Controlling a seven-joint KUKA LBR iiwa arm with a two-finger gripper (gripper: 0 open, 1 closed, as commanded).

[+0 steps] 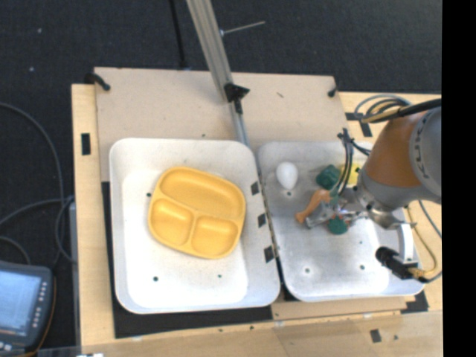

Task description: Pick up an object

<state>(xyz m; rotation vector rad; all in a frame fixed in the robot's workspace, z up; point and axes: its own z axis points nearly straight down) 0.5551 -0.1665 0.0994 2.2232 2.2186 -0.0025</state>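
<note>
The right bin [327, 274] holds a white egg-shaped object [287, 174] near its back left. A dark green object [326, 177] lies further right at the back. An orange carrot-like piece [312, 206] lies near the middle, with a small green round object [338, 227] just right of it. My gripper [330, 216] is low in this bin, between the orange piece and the small green object and very close to both. The grey and orange arm [394, 162] comes in from the right and hides the bin's right side.
In the left bin [134, 274] lies a yellow divided plate [197, 212]. A slanted metal pole [212, 43] rises from the back, its foot near the gap between the bins. Bare bin floor lies in front of the gripper.
</note>
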